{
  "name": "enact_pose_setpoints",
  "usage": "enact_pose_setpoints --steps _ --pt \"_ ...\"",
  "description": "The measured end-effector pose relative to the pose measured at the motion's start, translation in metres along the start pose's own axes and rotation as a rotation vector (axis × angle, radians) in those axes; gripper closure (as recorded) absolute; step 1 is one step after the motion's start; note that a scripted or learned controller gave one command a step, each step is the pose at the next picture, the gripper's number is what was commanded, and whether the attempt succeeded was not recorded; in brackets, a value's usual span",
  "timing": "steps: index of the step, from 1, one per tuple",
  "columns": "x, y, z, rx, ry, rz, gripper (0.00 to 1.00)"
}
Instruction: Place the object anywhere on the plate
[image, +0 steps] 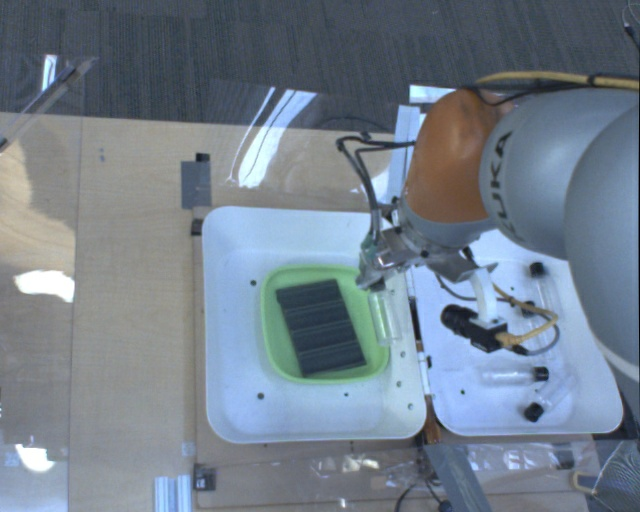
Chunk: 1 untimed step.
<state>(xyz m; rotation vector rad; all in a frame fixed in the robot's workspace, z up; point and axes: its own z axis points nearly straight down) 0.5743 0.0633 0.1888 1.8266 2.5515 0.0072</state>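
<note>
The dark ridged block (319, 327) lies flat on the green plate (273, 330) in the left bin (225, 400). It looks light, stiff, best pinched across its long edges. I cannot tell the gripper (378, 268)'s state.

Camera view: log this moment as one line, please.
arm: over bins' shared edge | gripper: at green plate right rim | dark ridged block: lying on plate | right bin: small dark parts

A bulky, rounded grey metal arm (570, 160) carries a glossy orange band (450, 160) above its wrist. Thin black cables (356, 160) loop beside the small metallic gripper (378, 262).
</note>
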Motion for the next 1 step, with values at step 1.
enact_pose_setpoints --steps 1 --pt "-0.0006 -0.0001 -0.0002 0.0 0.0 0.001 0.0"
